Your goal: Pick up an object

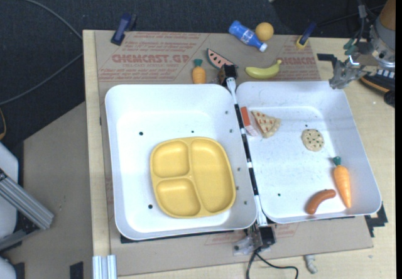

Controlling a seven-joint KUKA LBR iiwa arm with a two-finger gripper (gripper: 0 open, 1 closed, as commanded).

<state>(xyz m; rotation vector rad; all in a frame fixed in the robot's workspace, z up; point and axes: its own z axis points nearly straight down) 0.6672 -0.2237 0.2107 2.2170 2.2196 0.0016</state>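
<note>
Sausage (321,201) lies in the right bin (358,139); gripper (342,75) hovers above its corner.

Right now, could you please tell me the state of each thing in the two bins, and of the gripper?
Yellow three-compartment plastic plate: flat in the left bin, nothing on it.
Toy waffle slice: lying in the right bin.
Round toy cookie: lying flat.
Orange toy carrot: on its side.
Toy sausage: on its side.
Gripper: above the right bin's far corner.

Single fixed camera above bench (94,146) (slanted down), both bins framed.
</note>
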